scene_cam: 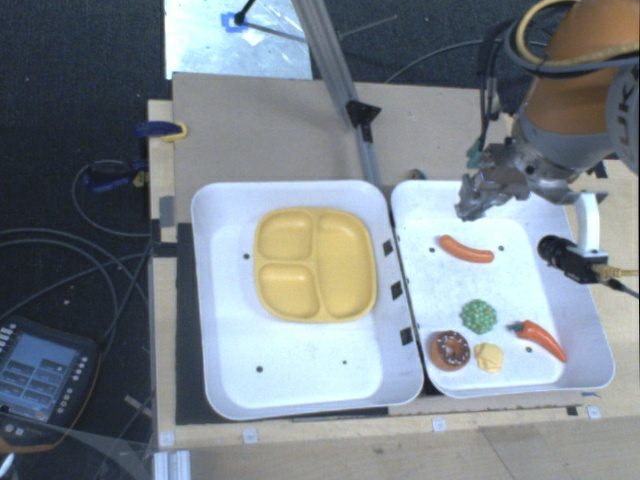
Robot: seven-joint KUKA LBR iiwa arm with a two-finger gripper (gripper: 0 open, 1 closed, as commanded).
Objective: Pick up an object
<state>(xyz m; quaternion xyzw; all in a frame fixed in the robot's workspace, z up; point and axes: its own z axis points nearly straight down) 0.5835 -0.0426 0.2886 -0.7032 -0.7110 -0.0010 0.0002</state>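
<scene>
Camera view, looking down at a slant, puts the likeliest target, a toy sausage [466, 250], on the floor of the right bin [420, 268], in its upper half and well apart from the other toys. Those lie toward the near side of the same bin: a green bumpy ball [479, 316], a chocolate doughnut [450, 350], a small yellow piece [489, 357] just beside the doughnut, and a carrot [541, 338] to their right. None of them looks lifted or disturbed; each rests flat on the white floor. The gripper [470, 208] hangs above the bin's far edge, up and slightly left of the sausage and not touching it, and nothing can be seen between its fingers; from this angle whether they are spread or closed cannot be told. Behind it the grey arm with its orange band [590, 38] reaches in from the right. The left bin [215, 268] holds a yellow divided plate [315, 265]. As a judgement, the pick has not begun in earnest: the approach, descent, grasp and lift all remain.
</scene>
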